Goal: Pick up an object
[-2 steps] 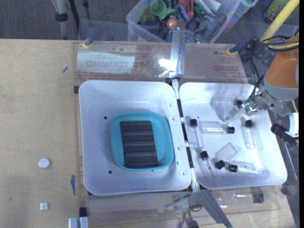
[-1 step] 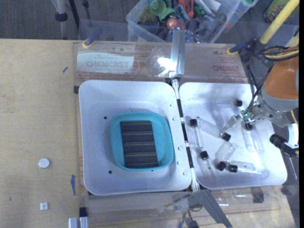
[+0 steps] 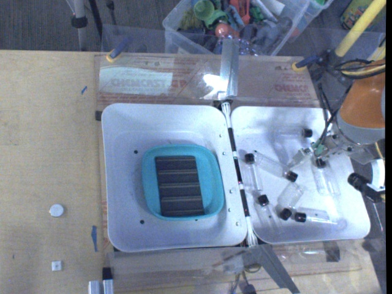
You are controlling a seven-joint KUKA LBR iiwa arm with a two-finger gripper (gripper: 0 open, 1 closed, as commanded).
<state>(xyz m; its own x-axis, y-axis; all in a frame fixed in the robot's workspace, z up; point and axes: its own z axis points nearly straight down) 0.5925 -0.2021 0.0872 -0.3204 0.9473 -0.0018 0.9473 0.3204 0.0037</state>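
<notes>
Nothing is yet lifted: clear vials [image 3: 309, 215] lie scattered in the right bin [image 3: 269, 118], right of centre. Gripper [image 3: 318, 152] is lowered among them; its grip cannot be told.

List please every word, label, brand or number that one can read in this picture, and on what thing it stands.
No text can be read with certainty.
Clear sheet behind the bins, left part: pale printed lettering, too blurred to read.
Same sheet, right part: reddish lettering, too blurred to read.
Teal tray, clear vials, white bins: no writing visible.
</notes>
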